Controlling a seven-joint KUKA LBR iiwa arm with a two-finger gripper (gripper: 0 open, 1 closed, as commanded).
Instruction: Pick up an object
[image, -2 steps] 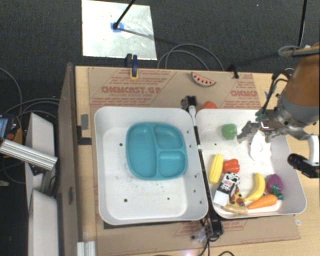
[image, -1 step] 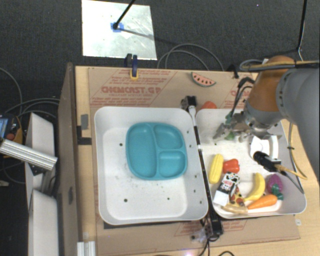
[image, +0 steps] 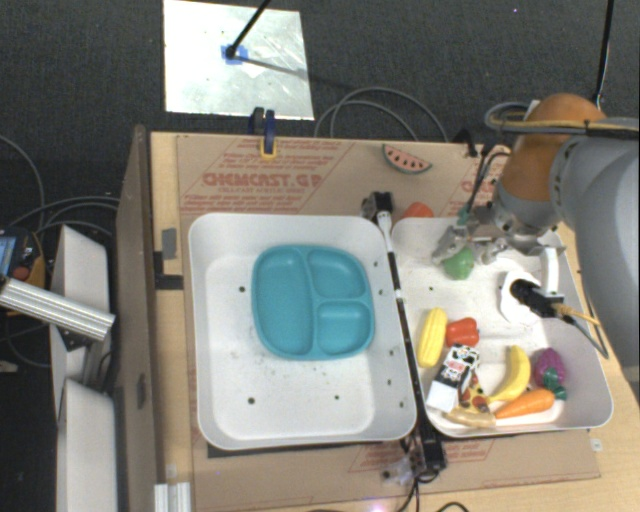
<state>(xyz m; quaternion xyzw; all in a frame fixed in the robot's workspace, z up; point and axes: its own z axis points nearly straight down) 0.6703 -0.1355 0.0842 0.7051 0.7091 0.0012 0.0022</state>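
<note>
- While our pincer (image: 462, 245) hangs low in the right bin (image: 590, 395), a green object (image: 460, 264) sits right beneath its tips; whether it is gripped, we cannot tell.
- Nothing looks lifted yet, so we judge the pick unfinished.
- Nearer the camera lie corn (image: 432, 336), a banana (image: 517, 373) and a carrot (image: 525, 404).
- Farther left, the other bin (image: 215, 330) carries a teal divided plate (image: 312, 302); beyond is a cardboard-topped bench (image: 300, 175).

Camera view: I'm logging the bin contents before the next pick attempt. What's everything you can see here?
Divided plate: 1, teal, left bin.
Left bin: 1, white.
Right bin: 1, white.
Green object: 1, right bin's far end, at the gripper.
Corn: 1, yellow, right bin.
Red pepper: 1, beside the corn.
Banana: 1, yellow, right bin.
Carrot: 1, orange, near end.
Purple item: 1, right bin.
Watermelon slice: 1, on the bench behind the bins.
Gripper: 1, grey, over the green object.
</note>
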